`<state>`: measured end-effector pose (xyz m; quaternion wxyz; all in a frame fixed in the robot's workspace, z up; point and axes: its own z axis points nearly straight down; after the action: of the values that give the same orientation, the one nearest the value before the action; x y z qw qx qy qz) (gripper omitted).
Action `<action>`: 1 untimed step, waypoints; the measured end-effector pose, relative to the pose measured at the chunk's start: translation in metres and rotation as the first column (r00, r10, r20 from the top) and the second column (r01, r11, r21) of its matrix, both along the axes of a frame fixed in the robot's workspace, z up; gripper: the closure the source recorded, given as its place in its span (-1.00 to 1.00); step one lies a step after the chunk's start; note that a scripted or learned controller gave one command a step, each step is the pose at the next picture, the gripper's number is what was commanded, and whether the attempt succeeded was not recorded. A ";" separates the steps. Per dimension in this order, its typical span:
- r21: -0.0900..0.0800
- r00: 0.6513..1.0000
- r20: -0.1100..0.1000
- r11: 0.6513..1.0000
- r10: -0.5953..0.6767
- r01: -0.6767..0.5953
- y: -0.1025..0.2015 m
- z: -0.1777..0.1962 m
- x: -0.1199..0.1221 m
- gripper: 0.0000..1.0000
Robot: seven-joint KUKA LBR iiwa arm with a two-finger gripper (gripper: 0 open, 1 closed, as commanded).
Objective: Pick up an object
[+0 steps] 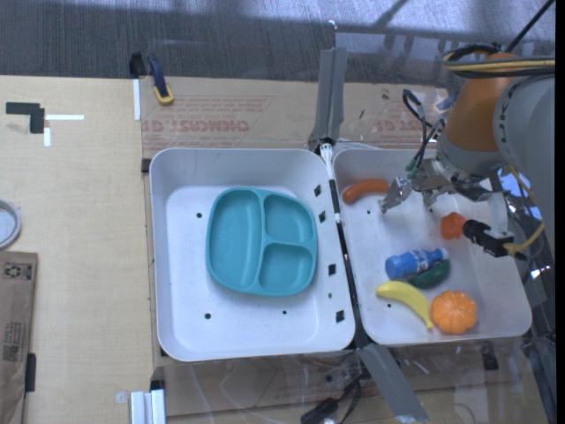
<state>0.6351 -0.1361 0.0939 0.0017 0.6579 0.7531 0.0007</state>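
The right bin [494, 325] holds several toy foods. An orange sausage [365, 189] lies at its far left, and a small red-orange piece [452, 226] sits mid-bin. Toward the front are a blue bottle [415, 262], a dark green item [432, 277], a yellow banana [404, 297] and an orange [454, 312]. My gripper [411, 197] hangs over the far part of this bin, just right of the sausage. It is open and nothing is between its fingers [393, 199].
The left bin [177, 325] carries a teal divided plate [262, 240]. A grey divider post [330, 95] rises between the bins at the back. Cables trail from the arm's wrist [481, 104] along the right side.
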 end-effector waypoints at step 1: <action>0.005 0.984 -0.003 0.983 0.181 -0.181 -0.033 -0.001 -0.064 -1.00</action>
<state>0.5714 -0.1688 0.0925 -0.0014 0.5869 0.8097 0.0016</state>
